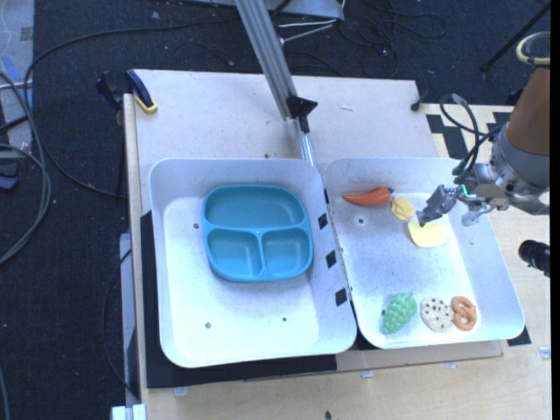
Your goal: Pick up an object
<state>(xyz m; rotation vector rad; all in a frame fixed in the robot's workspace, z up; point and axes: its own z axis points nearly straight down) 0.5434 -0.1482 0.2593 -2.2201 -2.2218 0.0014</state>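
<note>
Seen from above at a slant: two shallow white bins side by side on a pale counter (227, 112), dark floor and loose cables all around. In the left bin (175, 322), a blue divided plate (257, 232) with three compartments, lying flat near the bin's middle. In the right bin (490, 269), a scatter of toy food: an orange carrot (368, 197) near the far edge, a small yellow piece (402, 207) just beside its tip, a pale yellow slice (430, 234) a little nearer the camera, and along the near edge a green bunch of grapes (399, 312), a speckled cookie (435, 314) and a pretzel (464, 312) in a row, cookie and pretzel touching or nearly so. Reaching in from the right, the grey arm (525, 160) with its orange band, wrist over the right bin's far right part. Gripper (435, 208) pointing left and down, tip right above the pale yellow slice and close to the small yellow piece; contact with either impossible to judge from this angle. Fingers dark and bunched together in the picture, open or closed impossible to tell; nothing visibly held between them. Running down from the top of the frame to the gap between the bins, a slanted metal pole (267, 46) with a black clamp (300, 108). At the counter's far left corner, a blue and yellow clip (140, 92).
</note>
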